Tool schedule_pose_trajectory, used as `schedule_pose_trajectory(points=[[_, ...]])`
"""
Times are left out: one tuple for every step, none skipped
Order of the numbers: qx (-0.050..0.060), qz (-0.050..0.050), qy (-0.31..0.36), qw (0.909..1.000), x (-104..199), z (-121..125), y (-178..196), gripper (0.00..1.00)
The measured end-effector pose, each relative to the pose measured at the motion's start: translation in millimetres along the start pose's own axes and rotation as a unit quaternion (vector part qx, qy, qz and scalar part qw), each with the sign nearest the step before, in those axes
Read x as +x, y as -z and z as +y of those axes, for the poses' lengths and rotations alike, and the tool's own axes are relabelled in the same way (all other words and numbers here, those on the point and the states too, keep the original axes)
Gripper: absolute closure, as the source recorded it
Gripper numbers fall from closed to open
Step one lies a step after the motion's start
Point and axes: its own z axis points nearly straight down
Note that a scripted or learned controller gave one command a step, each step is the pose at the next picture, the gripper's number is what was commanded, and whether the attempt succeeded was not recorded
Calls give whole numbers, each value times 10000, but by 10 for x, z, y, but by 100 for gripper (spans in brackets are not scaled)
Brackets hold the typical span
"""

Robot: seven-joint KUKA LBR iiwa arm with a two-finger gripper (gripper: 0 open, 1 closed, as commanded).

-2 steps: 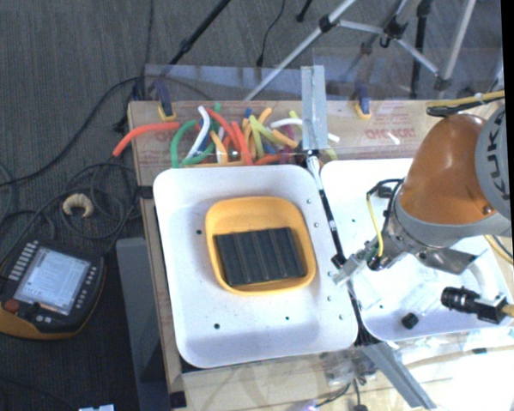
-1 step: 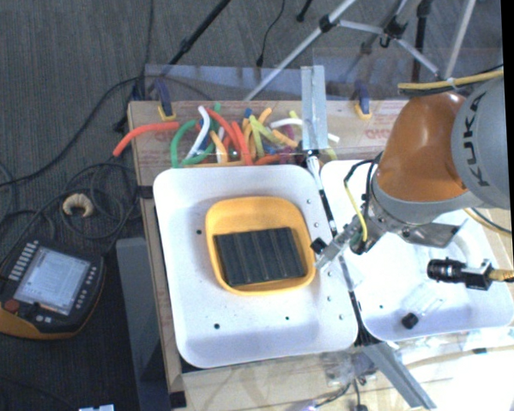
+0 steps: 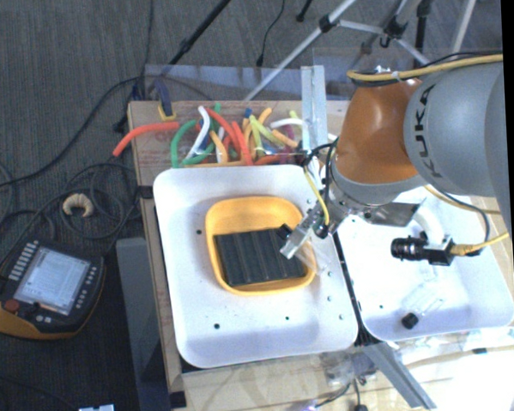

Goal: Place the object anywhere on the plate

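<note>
**A:** Where was the arm [image 3: 445,104] at that moment?

**B:** It reached in from the right, with its orange band [image 3: 374,138] over the far end of the strip between the two bins. The gripper [image 3: 297,239] hung at the right rim of the yellow plate [image 3: 227,212], low over the plate's right edge.

**A:** Was it open, closed, or clamped on something?

**B:** I could not tell. The tip was a small pale shape seen from above at a slant, and nothing clear showed in its grasp.

**A:** And the object?

**B:** A dark ribbed slab [image 3: 253,258] lay flat inside the plate and covered most of its floor. Its right far corner sat just beside the gripper tip; whether the two touched, I could not say.

**A:** Where did the plate sit?

**B:** In the left bin [image 3: 195,332], toward its middle and right side.

**A:** Anything in the right bin [image 3: 485,300]?

**B:** A small black piece [image 3: 409,320] lay near its near edge. A black cylinder [image 3: 421,249] with a yellow cable was above that bin's middle.

**A:** And around the bins?

**B:** A tangle of coloured tubes [image 3: 227,133] lay on the bench [image 3: 146,137] beyond the left bin. A handheld control pendant [image 3: 46,284] rested on the floor far to the left.
</note>
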Motion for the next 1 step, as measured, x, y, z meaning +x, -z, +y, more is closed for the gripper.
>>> schedule_pose_trajectory(points=[[-2,0,-2,10000,-1,0,2,0]])
